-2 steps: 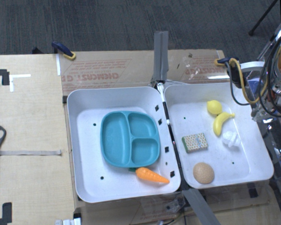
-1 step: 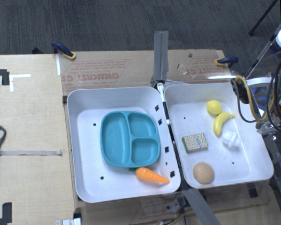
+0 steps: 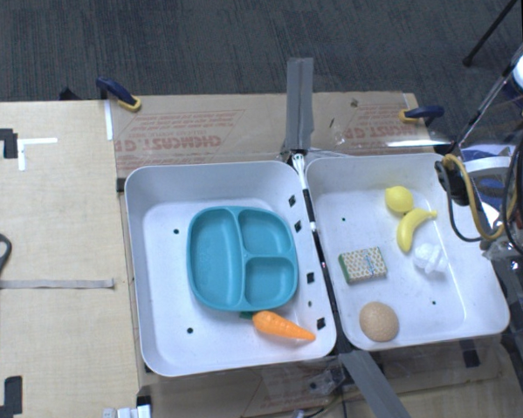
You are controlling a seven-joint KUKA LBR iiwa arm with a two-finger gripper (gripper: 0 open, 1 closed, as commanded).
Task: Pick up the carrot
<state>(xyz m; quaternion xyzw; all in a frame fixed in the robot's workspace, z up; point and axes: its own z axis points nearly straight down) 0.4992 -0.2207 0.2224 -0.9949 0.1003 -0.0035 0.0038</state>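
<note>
Carrot: near right of left bin, touching tray's near edge, tapering rightward; likely light, rigid, smooth, slip-prone plastic; best pinched across thick left end; gripper state cannot be told.

At the right edge, part of the robot's body shows as a cluster of pale grey and translucent pieces with bluish tints. A black cable loops beside a thin yellow-orange cable, and darker metal parts sit lower down, too blurred for detail.
</note>
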